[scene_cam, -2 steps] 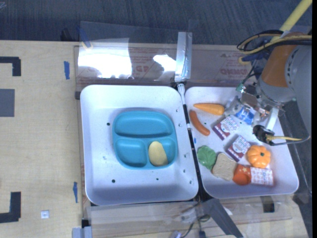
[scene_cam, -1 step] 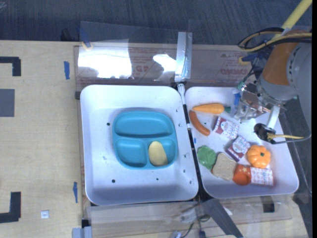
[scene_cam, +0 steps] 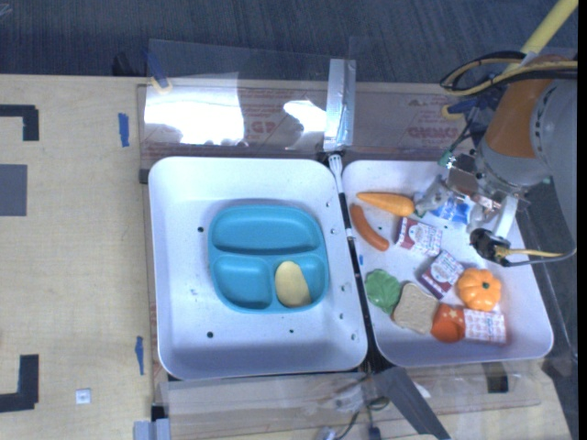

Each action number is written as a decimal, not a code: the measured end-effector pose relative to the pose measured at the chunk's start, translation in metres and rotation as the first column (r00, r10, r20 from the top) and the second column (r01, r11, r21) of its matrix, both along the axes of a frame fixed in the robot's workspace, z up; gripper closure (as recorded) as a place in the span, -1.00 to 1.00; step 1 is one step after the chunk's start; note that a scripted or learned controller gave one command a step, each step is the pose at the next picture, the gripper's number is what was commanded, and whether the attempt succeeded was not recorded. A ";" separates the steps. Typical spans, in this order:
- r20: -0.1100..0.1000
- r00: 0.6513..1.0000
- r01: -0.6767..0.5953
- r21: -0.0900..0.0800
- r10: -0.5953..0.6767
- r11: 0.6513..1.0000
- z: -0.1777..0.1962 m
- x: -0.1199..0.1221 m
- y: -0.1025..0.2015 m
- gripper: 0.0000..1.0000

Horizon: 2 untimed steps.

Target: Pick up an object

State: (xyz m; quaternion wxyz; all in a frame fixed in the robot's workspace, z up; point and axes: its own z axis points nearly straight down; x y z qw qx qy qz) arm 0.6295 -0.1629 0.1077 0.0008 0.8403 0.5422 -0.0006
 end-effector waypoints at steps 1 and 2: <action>0.003 0.993 -0.116 0.002 0.116 0.993 -0.021 -0.008 0.065 -1.00; 0.004 0.974 -0.228 -0.001 0.228 0.974 -0.020 -0.088 0.023 -1.00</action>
